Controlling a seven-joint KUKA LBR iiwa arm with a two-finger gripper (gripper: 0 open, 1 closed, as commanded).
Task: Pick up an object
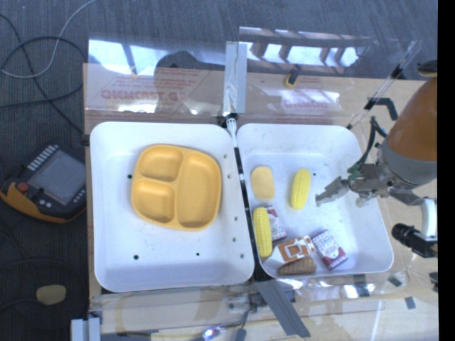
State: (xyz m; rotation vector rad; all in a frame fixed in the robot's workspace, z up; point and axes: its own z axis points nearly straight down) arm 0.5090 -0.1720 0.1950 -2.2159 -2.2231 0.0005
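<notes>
The two white bins sat side by side on the surface (398, 84). The left bin (114, 261) carried a yellow divided plate (176, 186); the right bin (334, 144) held everything small enough for me to lift. My fingers (334, 190) hung over the right half of that bin, near its right wall, above bare white floor; they looked spread a little with nothing between them, though at this slant I could not be certain how wide.

The nearest candidate was the upright corn cob (301, 189), just to my left. I judged it light, hard plastic, rounded and a bit slippery, best pinched across its short width near the middle. The pale yellow lump (263, 182) beside it looked smooth and likely to squirt out.

The second corn cob (262, 231) lay against the bin's left wall, leaving little room for a finger on that side. The small packets (329, 249) and the brown piece (296, 266) crowded the front edge, touching or nearly so; thin, probably light, hard to get under. Open floor lay around the upright cob.
</notes>
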